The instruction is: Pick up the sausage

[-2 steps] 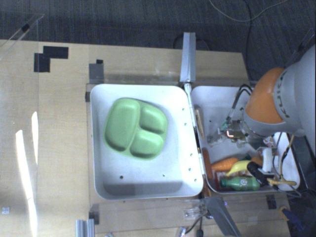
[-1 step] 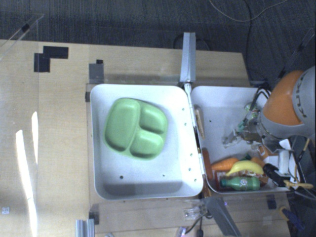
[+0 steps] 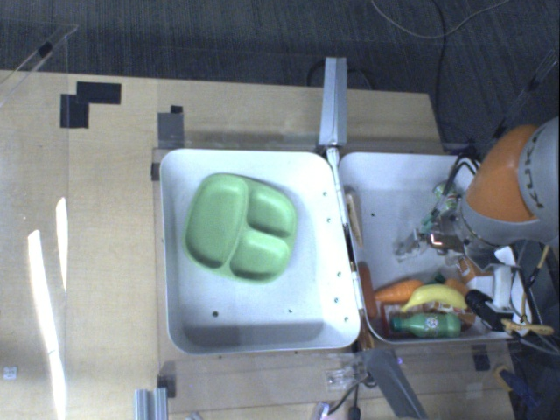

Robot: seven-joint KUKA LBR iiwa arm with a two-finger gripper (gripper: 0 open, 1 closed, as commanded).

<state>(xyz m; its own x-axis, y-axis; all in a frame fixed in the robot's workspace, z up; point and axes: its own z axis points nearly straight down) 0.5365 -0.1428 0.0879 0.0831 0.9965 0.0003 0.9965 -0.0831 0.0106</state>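
1. The grey arm with the orange band [image 3: 497, 186] reaches in from the right edge of the frame. Its metal two-finger gripper [image 3: 430, 234] hangs over the middle of the shallow white right-hand bin [image 3: 394, 178]. The blur there hides whether the gripper is wide or narrow, so its state cannot be told, and nothing is seen held in it.
2. The short reddish-brown sausage [image 3: 367, 291], as it appears, lies at the lower left of that bin, tight against the left wall and well apart from the gripper. A descent there could strike the wall or the rim rather than straddle the sausage.
3. The orange carrot [image 3: 404, 290] lies just beside the sausage, with the yellow banana [image 3: 435, 297] and the green plastic bottle [image 3: 426, 324] crowded next to it. A slightly misplaced close would likely catch the carrot or push the pile.
4. The sausage looks round and smooth, so it could roll or slip out of a grasp that lands off-centre.
5. The green divided plate [image 3: 241, 226] in the left-hand bin [image 3: 262, 331] is out of the way.
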